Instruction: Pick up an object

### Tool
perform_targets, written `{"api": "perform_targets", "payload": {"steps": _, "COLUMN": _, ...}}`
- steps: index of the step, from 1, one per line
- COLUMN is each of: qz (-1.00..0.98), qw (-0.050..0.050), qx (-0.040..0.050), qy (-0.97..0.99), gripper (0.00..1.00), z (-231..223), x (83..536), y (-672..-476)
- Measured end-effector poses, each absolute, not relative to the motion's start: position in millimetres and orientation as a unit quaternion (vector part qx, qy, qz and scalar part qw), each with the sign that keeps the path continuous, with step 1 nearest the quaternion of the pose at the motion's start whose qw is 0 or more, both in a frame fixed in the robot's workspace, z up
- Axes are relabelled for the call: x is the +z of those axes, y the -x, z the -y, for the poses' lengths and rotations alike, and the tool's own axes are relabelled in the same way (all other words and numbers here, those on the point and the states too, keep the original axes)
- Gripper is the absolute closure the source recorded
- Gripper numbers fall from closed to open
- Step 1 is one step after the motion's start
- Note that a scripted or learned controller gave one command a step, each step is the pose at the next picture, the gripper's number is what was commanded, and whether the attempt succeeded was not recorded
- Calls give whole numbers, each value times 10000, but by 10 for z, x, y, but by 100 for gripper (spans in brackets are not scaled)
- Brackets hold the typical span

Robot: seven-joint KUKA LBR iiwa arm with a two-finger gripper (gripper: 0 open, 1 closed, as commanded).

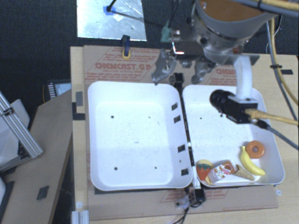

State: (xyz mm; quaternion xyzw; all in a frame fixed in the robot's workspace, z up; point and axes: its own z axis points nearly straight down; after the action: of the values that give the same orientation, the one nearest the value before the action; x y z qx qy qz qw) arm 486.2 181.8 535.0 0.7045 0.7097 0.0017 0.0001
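We see the two grey metal fingers (162, 71) of the gripper (180, 73) spread apart, released, grasping nothing, above the bins' far rim at 12 o'clock. The curved yellow plastic banana (250, 162) lies well apart at 5 o'clock, in the glossy right white bin (205, 125), beside a round orange doughnut (255, 148).

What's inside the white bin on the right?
In the right bin: a banana, an orange ring, a tomato-like toy and a packet. A black device hides part of the floor.

You see two white bins (135, 139), a yellow banana (251, 163), an orange doughnut (255, 149), and red lettering on the tan cardboard (122, 65)
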Motion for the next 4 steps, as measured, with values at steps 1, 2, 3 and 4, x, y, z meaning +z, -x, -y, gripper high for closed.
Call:
{"api": "perform_targets", "payload": {"steps": 1, "qz": -7105, "qw": -4, "qx": 15, "qy": -7037, "gripper": 0, "z": -2377, "x": 5348, "y": -4858}}
{"api": "perform_targets", "payload": {"steps": 2, "qz": -7090, "qw": 1, "qx": 26, "qy": -7052, "gripper": 100, "z": -2349, "x": 5463, "y": -4865}}
{"api": "perform_targets", "payload": {"steps": 3, "qz": -7053, "qw": 8, "qx": 0, "qy": -7089, "gripper": 100, "z": -1692, "x": 5345, "y": -5058}}
{"api": "perform_targets", "payload": {"steps": 4, "qz": -7045, "qw": -27, "qx": -56, "qy": -7096, "gripper": 100, "z": -925, "x": 3775, "y": -5111}}
